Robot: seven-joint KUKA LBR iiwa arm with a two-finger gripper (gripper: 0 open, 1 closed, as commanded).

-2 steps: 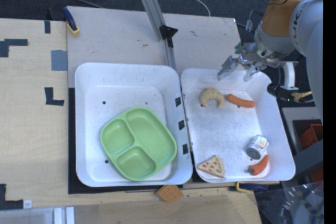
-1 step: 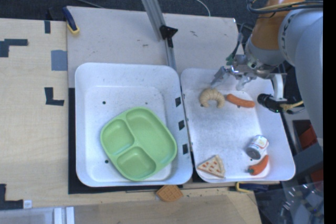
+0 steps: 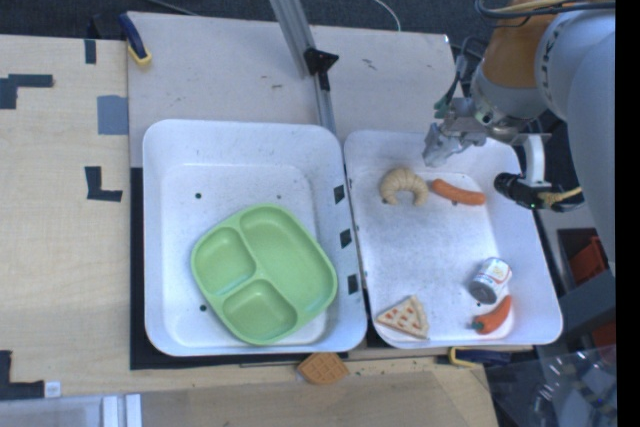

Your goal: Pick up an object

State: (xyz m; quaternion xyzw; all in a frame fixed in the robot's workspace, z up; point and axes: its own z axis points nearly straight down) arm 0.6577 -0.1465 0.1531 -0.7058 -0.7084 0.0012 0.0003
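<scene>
Two white bins are sitting side by side. The left bin (image 3: 160, 215) is holding one green divided plate (image 3: 263, 272). The right bin (image 3: 530, 245) is holding five things: one croissant (image 3: 403, 184) touching one orange sausage (image 3: 458, 192) near the far end, one small can (image 3: 489, 279) just beside one chili pepper (image 3: 494, 315), and one pizza slice (image 3: 403, 318) at the near edge. The gripper (image 3: 438, 153) is hovering over the far rim, just beyond the croissant and sausage, holding nothing; how wide it stands I cannot tell.
</scene>
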